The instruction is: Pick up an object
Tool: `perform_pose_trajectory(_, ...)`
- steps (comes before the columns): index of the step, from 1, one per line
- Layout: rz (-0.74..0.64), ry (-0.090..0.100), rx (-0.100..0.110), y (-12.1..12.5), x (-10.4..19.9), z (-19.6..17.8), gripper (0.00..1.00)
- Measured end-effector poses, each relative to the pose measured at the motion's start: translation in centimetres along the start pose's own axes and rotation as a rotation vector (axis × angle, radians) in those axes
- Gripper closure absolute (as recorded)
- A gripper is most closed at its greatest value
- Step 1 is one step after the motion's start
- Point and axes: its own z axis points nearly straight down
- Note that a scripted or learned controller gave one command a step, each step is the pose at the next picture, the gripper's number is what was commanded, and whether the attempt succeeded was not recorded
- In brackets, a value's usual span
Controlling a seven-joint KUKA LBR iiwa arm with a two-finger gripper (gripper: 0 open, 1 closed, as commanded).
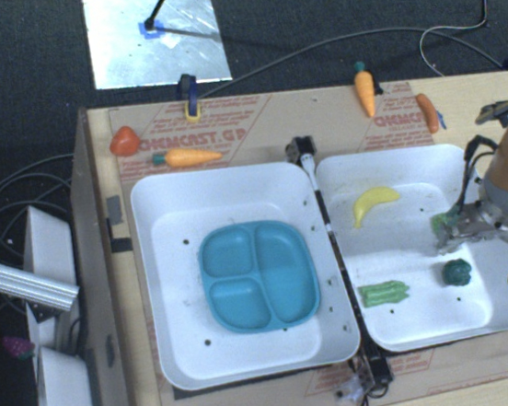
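From above, the bench carries two shallow white bins side by side. The left bin [185, 346] holds a blue divided plate [258, 275] lying flat near its middle. The right bin [419, 329] holds four small things: a yellow banana [375, 202] toward the far side, a green bean pod [383, 294] near the front left, a dark green broccoli piece [456, 272] toward the right, and a lighter green piece [440, 222] just beside the gripper.

The arm comes in from the right, and its gripper [454, 229] sits low in the right bin at its right side, between the banana and the broccoli piece. It cannot be told how the claw is set or whether it has anything in its grasp, as the wrist hides that part.

On the cardboard behind the bins lie an orange tomato-like toy [123, 141], a carrot [190, 156], a second carrot [365, 90] standing on end, and an orange pepper-like toy [428, 112].
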Motion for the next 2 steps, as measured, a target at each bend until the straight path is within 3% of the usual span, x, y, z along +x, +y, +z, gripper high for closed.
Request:
perform_pose_trajectory(1, 0.000, 0.000, 0.000, 0.0, 0.0, 0.0, 0.00)
perform_pose_trajectory(2, 0.002, 0.001, 0.003, -3.4, 0.9, 1.1, 0.00)
